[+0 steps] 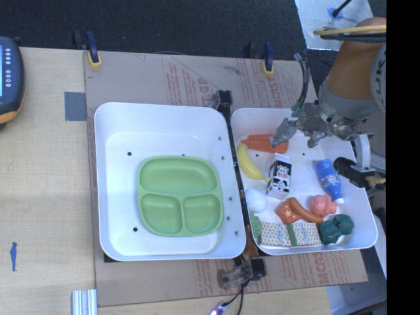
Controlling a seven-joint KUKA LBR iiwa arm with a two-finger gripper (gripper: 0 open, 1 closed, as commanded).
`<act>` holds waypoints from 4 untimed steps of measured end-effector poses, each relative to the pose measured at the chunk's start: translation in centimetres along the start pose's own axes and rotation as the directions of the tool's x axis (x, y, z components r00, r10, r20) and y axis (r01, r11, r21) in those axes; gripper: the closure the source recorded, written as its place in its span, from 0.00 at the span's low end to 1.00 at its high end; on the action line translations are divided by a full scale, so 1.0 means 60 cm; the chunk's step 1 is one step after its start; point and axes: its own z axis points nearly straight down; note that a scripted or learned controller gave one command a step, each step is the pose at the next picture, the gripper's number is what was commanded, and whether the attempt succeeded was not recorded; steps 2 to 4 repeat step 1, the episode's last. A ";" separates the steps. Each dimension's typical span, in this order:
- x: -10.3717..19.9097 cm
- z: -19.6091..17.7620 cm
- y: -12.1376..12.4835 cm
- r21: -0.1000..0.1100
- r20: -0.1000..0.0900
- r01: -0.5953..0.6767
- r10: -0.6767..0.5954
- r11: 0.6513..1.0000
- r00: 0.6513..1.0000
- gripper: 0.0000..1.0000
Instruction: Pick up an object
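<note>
The right bin [262,120] holds several toys: an orange carrot [261,143], a yellow banana [249,163], a cow-patterned carton [280,178], a blue bottle [328,179], a pink piece [322,205], an orange-red piece [295,210], a green broccoli [338,227], a white ball [257,201] and a striped pack [289,233]. My gripper [299,135] hangs over the bin's far part, just right of the carrot and above the carton. Its fingers are spread open, with nothing between them.
The left bin [111,130] holds a green divided plate [178,195]. A black divider clamp [224,99] sits between the bins at the far side. A dark device [9,77] lies at the bench's far left. Blue clamps [93,51] hold the cardboard base.
</note>
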 end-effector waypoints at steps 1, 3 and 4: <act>-0.029 0.121 0.082 -0.023 0.003 -0.003 0.003 1.000 1.000 0.00; -0.029 0.121 0.082 -0.023 0.003 -0.003 0.003 1.000 1.000 0.00; -0.029 0.121 0.082 -0.023 0.003 -0.003 0.003 1.000 1.000 0.00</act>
